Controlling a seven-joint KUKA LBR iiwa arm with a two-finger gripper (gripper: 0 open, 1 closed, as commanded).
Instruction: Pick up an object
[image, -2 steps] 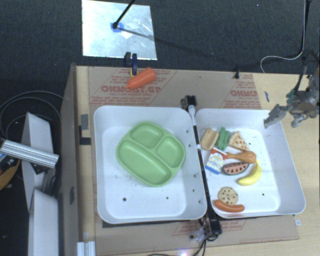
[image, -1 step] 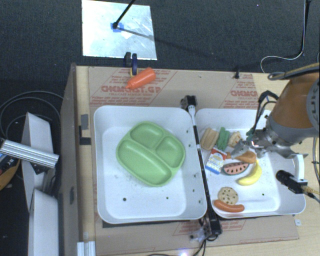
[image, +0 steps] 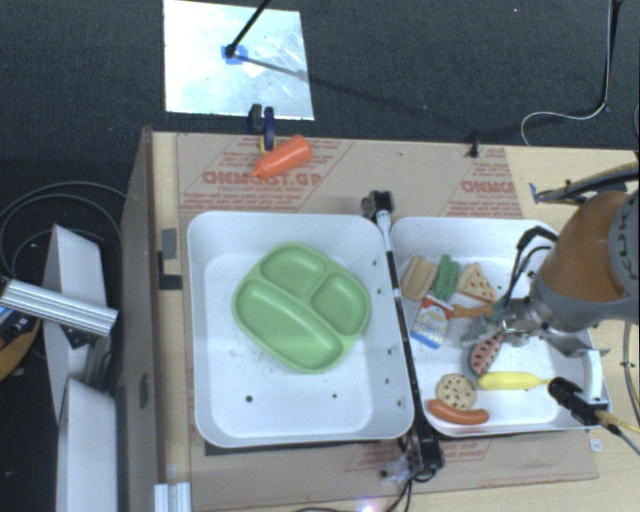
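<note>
Watermelon slice (image: 486, 352), a toy one, lies in the right bin (image: 470, 232) amid scattered play food, just above the banana (image: 512, 380) and right of the small carton (image: 431, 322). We see the gripper (image: 508, 325) low beside that slice, likely lined up to take it, though we cannot tell how its fingers stand. A green divided plate (image: 300, 305) sits well left of the slice.

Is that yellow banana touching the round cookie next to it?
Apart. The camera view shows bare white bin floor between the banana and the cookie.
</note>
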